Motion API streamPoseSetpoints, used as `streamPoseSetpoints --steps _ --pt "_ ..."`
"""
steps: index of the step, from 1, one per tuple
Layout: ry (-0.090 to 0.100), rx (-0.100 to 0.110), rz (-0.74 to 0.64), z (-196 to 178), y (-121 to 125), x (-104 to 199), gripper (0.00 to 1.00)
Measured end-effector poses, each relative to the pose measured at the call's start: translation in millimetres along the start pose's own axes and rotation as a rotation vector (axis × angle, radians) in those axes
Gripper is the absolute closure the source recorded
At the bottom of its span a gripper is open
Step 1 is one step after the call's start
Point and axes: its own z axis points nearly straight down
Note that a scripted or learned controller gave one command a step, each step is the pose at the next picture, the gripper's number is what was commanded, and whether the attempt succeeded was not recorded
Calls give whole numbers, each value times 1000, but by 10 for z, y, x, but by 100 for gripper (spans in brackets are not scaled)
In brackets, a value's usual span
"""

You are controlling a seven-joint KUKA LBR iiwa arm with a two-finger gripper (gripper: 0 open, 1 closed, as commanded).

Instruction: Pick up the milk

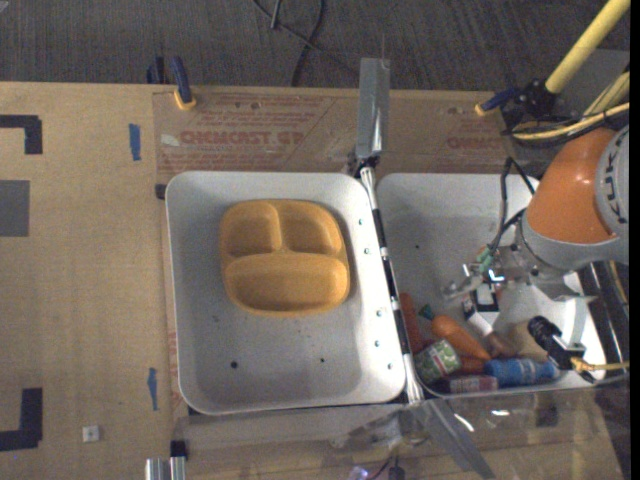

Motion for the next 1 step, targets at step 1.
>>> streamPoseSetpoints --steps 1 --pt "-1 -5 3 -97 18 -17 100"
